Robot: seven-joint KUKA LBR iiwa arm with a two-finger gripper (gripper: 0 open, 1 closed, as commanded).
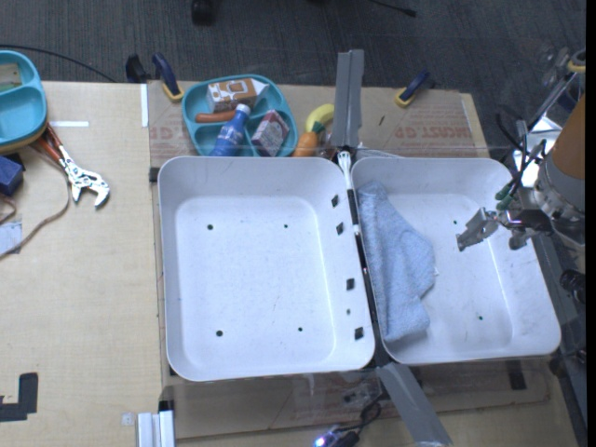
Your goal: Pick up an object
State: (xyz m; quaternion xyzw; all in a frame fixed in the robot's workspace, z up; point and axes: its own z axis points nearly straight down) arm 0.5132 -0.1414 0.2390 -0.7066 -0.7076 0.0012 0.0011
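Observation:
A grey-blue cloth [396,266] lies crumpled along the left side of the right bin [521,343]. It runs from near the bin's back wall down to its front. My gripper [490,238] hangs over the right half of that bin, to the right of the cloth and apart from it. Its fingers [468,232] are spread open, with nothing between them. The arm comes in from the right edge of the view.
The left bin [177,277] sits beside the right one, with a metal divider [349,101] between them at the back. Behind the bins a teal tray [196,124] holds toy foods, with a banana [318,117] beside it. A wrench [84,182] lies at the far left.

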